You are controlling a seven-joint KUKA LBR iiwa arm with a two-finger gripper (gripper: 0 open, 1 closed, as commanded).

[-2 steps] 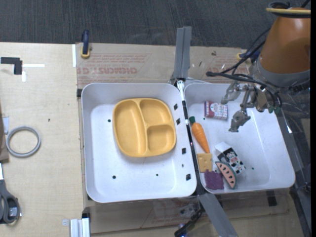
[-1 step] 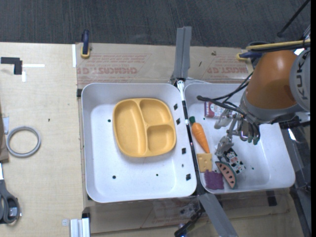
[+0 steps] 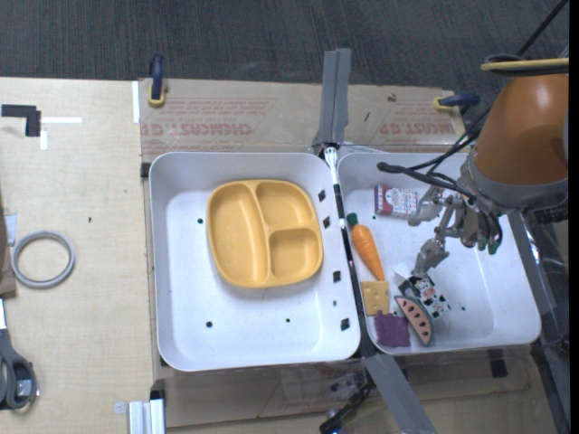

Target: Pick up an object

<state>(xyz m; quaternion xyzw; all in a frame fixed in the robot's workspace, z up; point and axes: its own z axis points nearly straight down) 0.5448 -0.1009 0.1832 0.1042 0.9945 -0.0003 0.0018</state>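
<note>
- the gripper (image 3: 425, 262) hangs over the right bin (image 3: 479, 319); whether it is apart or together cannot be told.
- the toy carrot (image 3: 365, 250) looks light, stiff and smooth; best taken across its thick middle.

Sitting w/in 2 bins (image 3: 172, 269): 1 yellow plate (image 3: 265, 232), 1 carrot (image 3: 366, 250), 1 cheese cube (image 3: 374, 296), 1 purple block (image 3: 392, 330), 1 melon slice (image 3: 416, 319), 1 carton (image 3: 394, 201).

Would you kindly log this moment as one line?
tool: above right bin, nothing visibly held | carrot: left side | yellow tray: left bin
</note>
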